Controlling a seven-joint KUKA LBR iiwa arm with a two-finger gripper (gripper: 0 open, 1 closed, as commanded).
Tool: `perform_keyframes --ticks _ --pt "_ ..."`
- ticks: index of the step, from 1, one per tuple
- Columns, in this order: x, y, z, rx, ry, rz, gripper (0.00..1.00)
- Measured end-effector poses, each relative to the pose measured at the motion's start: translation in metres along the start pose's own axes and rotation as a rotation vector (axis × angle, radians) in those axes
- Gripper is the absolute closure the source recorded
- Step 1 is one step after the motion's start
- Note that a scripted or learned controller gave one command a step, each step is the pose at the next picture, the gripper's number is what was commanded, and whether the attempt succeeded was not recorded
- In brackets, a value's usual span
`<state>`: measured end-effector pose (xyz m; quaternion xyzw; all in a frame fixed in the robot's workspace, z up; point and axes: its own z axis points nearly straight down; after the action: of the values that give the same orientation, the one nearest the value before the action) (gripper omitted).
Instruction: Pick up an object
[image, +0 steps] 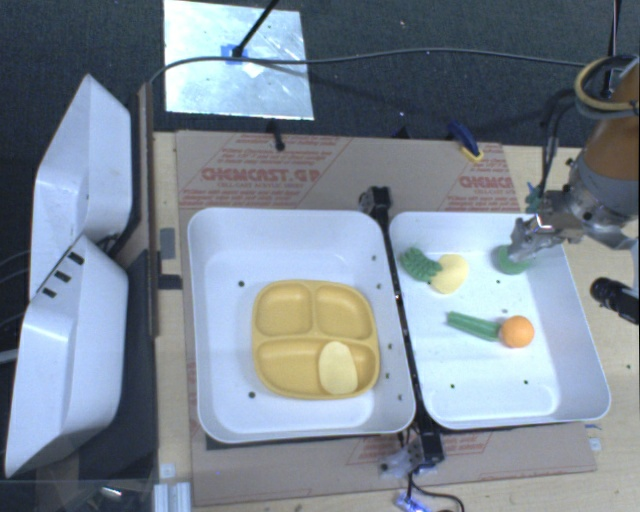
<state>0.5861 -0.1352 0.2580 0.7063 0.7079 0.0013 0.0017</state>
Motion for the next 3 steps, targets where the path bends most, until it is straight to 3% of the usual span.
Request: perform_keyframes --ticks 1,2,3 --pt "0.039 -0.041 -0.009 0.002 0.001 -0.001 1.0" --pt "-0.012 0.0 -0.013 0.003 -0.001 0.046 1.0" --pt "0.016 -0.06 -0.014 0.003 0.001 0.001 1.0"
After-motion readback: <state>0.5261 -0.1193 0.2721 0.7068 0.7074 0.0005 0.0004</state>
